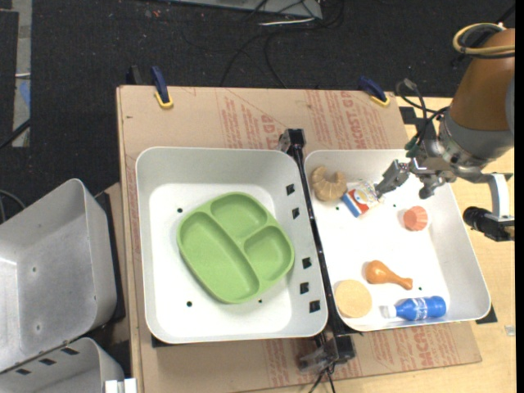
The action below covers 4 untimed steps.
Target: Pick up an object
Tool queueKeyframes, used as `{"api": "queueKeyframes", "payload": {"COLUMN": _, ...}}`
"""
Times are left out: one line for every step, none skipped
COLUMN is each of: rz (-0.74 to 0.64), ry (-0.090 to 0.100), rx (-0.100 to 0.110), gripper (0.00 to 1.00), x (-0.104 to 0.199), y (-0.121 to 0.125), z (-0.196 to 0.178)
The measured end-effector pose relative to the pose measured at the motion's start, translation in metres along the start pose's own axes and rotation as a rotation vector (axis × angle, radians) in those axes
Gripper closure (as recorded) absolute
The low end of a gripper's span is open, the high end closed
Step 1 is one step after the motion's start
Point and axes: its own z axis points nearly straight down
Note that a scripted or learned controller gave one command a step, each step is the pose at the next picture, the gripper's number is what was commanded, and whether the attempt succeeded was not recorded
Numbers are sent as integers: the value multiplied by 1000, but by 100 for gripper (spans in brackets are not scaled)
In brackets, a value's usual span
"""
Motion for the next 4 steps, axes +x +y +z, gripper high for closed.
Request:
{"api": "queueKeyframes", "payload": {"rz": -3, "ry": -2, "rx": -13, "gripper": 0, "x": 1, "y": 3, "z": -8}}
{"api": "queueKeyframes", "payload": {"rz": 0, "ry": -2, "rx": -8, "gripper": 0, "x": -4, "y": -3, "z": 53}}
{"api": "queueKeyframes", "payload": {"rz": 0, "ry": -1, "rx": -7, "gripper": 0, "x": 0, "y": -5, "z": 117}}
{"api": "queueKeyframes", "payload": {"rz": 0, "ry": -2, "rx": -12, "gripper": 0, "x": 0, "y": -5, "z": 122}}
